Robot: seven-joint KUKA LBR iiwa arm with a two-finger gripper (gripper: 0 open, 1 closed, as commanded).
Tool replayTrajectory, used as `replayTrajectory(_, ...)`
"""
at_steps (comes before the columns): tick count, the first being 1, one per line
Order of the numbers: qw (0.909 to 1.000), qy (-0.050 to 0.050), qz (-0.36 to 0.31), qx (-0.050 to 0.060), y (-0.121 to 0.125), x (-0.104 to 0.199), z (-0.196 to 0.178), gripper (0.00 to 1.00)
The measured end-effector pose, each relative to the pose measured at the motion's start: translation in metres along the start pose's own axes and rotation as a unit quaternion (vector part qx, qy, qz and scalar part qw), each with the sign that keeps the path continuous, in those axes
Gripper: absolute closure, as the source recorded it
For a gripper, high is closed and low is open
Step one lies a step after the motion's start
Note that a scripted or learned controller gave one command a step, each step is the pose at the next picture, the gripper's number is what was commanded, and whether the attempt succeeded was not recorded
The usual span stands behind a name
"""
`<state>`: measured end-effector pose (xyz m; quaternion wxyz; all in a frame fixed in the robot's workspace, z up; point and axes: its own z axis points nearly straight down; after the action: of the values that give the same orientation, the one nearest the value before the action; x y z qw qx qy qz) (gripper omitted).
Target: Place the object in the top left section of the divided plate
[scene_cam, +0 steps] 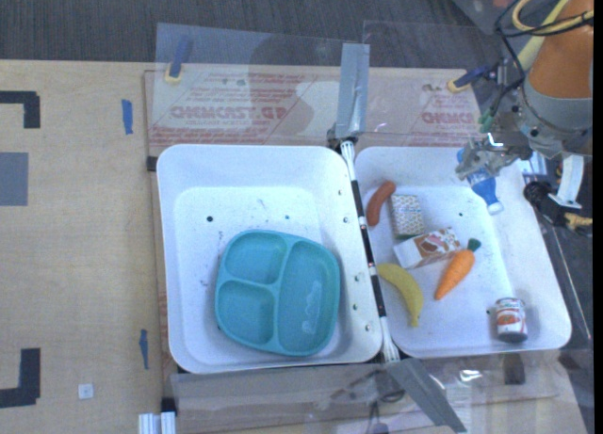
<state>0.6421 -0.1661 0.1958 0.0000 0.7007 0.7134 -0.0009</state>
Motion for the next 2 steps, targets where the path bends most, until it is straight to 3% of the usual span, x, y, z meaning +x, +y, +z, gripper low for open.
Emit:
replayTrajectory(1,0.9985,0.001,0.054,0.003,-0.039,0.101,-0.044,1.0)
replayTrajectory(2,0.9988,0.001,0.048,0.003,-0.061,0.155,-0.06,1.0)
